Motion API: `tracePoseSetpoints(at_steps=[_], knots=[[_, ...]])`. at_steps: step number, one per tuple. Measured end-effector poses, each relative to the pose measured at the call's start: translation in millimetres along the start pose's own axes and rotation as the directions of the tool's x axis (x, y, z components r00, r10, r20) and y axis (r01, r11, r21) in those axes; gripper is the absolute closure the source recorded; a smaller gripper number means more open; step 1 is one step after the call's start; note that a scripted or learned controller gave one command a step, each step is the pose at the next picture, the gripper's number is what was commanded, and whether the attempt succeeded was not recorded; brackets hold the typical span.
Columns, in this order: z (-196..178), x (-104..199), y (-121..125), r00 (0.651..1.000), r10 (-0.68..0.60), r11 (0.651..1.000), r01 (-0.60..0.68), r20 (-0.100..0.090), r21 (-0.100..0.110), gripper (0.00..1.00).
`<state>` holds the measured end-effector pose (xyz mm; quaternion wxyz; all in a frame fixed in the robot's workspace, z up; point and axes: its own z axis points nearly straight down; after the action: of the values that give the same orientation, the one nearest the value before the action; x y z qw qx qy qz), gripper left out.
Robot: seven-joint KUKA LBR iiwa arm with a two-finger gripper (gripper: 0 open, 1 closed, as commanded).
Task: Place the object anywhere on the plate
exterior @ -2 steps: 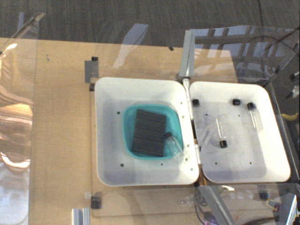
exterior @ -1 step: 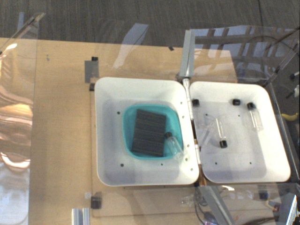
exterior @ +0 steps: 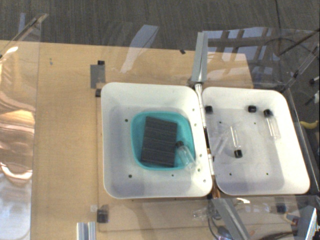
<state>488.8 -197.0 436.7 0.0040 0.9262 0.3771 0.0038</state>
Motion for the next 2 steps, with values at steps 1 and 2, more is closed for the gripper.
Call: tracePoseSetpoints(at_steps=[1,2], knots=[[0.4,-4.0,3.3,0.994,0.106,0.994,-0.106,0.000,0.002,0.00],[189.5,-0.2,-3.8,0.999,0.042,0.999,-0.042,0.004,0.008,0.00]])
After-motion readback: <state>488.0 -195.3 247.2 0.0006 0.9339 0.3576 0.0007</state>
